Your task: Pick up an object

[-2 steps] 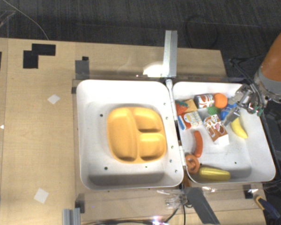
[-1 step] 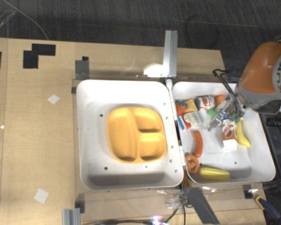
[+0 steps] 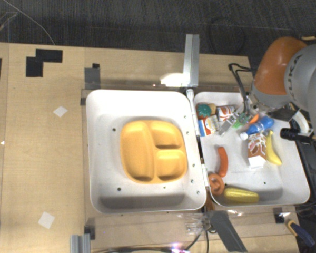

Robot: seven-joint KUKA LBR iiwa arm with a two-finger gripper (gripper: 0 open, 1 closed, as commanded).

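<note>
Right white bin (image 3: 289,186), pincer (image 3: 246,116) low among clutter beside blue bottle (image 3: 257,126), finger spread impossible to tell.

A pale wooden counter (image 3: 37,157) fills the lower part of the view, with black shapes (image 3: 42,61) set in near its far left edge. Behind it lies dark grey carpeted floor (image 3: 121,12). A metal post (image 3: 191,59) stands upright at the counter's far edge.

A tray (image 3: 150,151) lies in the left bin (image 3: 102,141); right of that tray, the right bin (image 3: 289,186) holds a sausage (image 3: 222,161), carton (image 3: 256,147) and banana (image 3: 274,151).
</note>
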